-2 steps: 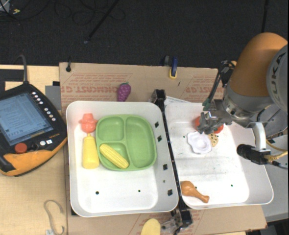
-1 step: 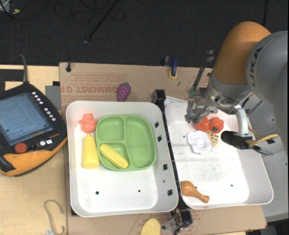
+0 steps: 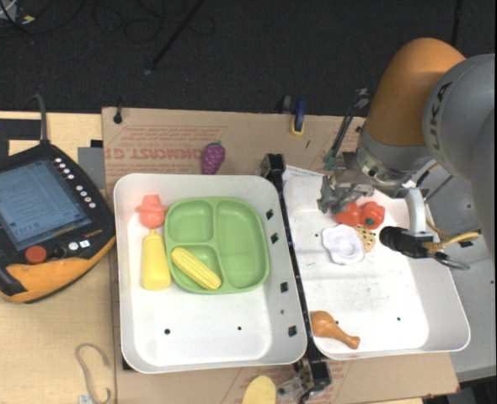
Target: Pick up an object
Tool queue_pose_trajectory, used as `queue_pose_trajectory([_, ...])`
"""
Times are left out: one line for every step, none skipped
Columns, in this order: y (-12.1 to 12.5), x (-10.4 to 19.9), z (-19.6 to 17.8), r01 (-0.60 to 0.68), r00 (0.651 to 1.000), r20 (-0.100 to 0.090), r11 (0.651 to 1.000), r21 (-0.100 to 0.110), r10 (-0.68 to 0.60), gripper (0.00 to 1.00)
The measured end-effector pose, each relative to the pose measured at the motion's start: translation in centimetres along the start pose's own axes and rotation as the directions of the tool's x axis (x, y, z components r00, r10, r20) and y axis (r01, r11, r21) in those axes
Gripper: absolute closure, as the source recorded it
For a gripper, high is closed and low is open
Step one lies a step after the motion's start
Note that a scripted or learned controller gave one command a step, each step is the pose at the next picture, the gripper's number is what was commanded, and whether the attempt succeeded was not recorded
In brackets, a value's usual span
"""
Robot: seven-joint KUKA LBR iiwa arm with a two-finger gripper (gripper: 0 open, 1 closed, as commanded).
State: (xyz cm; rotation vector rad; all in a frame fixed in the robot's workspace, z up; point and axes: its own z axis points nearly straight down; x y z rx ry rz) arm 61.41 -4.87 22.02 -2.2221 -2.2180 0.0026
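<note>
Reaching down into the right bin (image 3: 451, 326), the gripper (image 3: 343, 199) hangs low near the bin's far side. I cannot tell if it is open or closed, because it looks dark and small from up here.

The nearest toy is the red tomato (image 3: 360, 215). It sits just beside the gripper, a little nearer to us and to the right. It looks like it touches the gripper, but I cannot be sure. I do not see it held.

To do this step well, the gripper should come right over the middle of the tomato and go straight down. The tomato is round and may roll away if it is pushed from one side. The white egg (image 3: 343, 244) lies close by, so the gripper should not bump it.
</note>
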Motion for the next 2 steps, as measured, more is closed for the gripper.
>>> queue_pose_trajectory([-0.98, -0.24, -1.73, -0.004, 1.000, 0.000, 1.000, -0.001, 0.004, 1.00])
queue_pose_trajectory([-0.17, 0.53, -1.09, 0.001, 1.000, 0.000, 1.000, -0.001, -0.001, 1.00])
